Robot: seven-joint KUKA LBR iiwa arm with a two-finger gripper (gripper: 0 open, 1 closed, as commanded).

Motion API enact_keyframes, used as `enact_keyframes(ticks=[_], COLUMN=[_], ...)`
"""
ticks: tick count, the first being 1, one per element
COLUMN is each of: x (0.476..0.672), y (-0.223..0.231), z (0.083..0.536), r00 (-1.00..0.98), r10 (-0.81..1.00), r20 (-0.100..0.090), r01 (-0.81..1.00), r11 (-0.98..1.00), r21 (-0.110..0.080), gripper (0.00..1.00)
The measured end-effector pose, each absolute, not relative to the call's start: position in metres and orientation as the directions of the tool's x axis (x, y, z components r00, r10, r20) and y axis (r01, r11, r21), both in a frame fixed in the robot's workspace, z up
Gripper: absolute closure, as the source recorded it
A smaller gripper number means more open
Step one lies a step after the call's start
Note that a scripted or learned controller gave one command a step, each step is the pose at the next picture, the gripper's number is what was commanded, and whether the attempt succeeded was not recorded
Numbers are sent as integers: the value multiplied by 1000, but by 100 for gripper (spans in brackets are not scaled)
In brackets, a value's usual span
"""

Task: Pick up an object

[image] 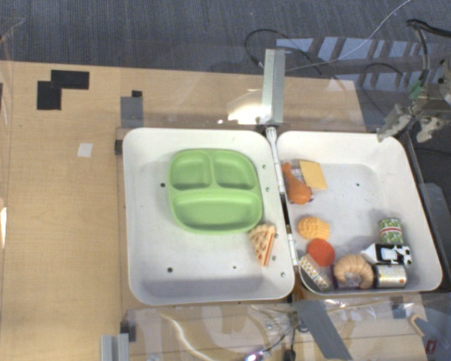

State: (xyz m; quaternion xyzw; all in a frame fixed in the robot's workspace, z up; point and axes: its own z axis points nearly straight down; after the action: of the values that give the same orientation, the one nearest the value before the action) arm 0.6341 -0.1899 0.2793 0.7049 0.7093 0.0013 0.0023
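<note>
Looking down from the camera view, the gripper [415, 119] hangs at the far right, just past the back corner of the right bin [361, 156], and it is too blurry to tell how it is set. It holds nothing, so the picking step looks not yet begun. Things to pick lie in the right bin: a yellow cheese slice [313, 174] touching an orange carrot [296, 186] by the middle wall, a bumpy orange ball [313, 227], a red ball [322, 252], a brown bun [352, 270], and a small can [390, 231] near the right wall. In the left bin [146, 224] sit a green tray [214, 189] and a pizza slice [263, 242] just beside it. Next, the arm probably needs to swing in over one thing and drop down. The middle of the right bin is bare, so there is room there. The front corner is crowded, and the walls are close.
</note>
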Motion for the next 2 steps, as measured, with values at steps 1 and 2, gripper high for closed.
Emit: enact_keyframes(ticks=[1, 2], x=[530, 490], y=[-199, -193], z=[184, 90], r00=[188, 144], r10=[982, 990], r20=[0, 0], r01=[982, 990], r11=[-188, -144], r21=[2, 11], gripper=[0, 0])
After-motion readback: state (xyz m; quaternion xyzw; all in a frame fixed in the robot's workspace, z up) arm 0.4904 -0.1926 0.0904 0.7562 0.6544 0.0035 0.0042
